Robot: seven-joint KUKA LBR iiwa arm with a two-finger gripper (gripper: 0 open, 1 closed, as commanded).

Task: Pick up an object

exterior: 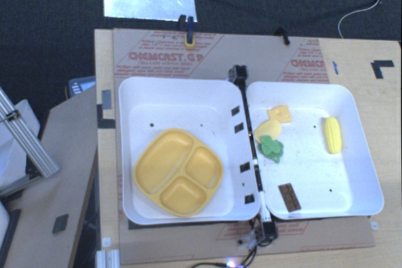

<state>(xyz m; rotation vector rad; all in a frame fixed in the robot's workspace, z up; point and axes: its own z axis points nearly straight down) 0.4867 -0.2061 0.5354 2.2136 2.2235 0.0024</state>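
Yellow corn (pixel 332 134) lies alone in the right bin (pixel 361 194), well apart from the green piece (pixel 271 147) touching two pale yellow pieces (pixel 272 125) near the divider; a brown bar (pixel 289 197) sits apart. Cluttered targets risk a slipped or double grab; the gripper's state I cannot tell.

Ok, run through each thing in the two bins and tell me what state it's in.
Tray: upright in the left bin, its compartments bare.
Corn: lying flat, alone, right bin.
Green piece: touching the yellow piece.
Yellow piece: by the divider.
Cheese: flat, beside the yellow piece.
Brown bar: flat, alone.
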